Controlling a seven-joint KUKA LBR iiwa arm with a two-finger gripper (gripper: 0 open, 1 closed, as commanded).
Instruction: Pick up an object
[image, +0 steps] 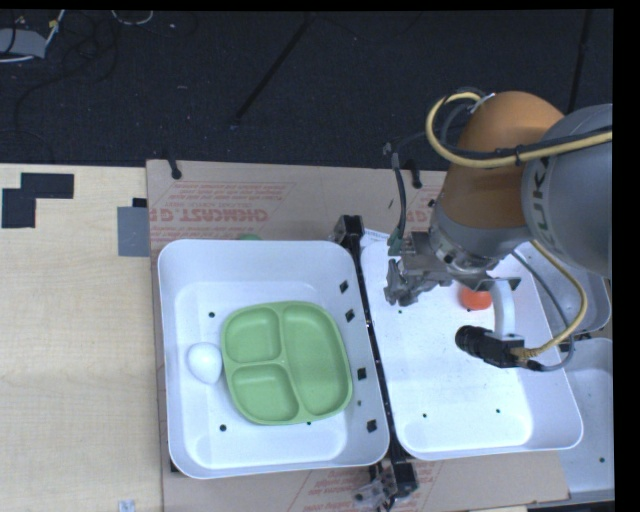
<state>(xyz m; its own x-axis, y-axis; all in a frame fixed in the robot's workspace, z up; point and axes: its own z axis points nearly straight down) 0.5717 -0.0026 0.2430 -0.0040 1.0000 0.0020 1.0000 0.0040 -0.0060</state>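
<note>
My gripper (403, 285) hangs over the far left part of the right bin (470, 420), close to the divider between the bins. A small orange object (477, 297) lies just to its right, partly hidden under the wrist. In the left bin (190, 270) a green three-compartment plate (286, 361) lies flat. A white egg-shaped object (205, 362) rests against the plate's left edge.
The grey arm with its orange band (500, 160) covers the far right of the right bin. A black fitting on a yellow cable (487, 344) hangs over that bin's middle. A black clamp rail (362, 330) runs between the bins.
</note>
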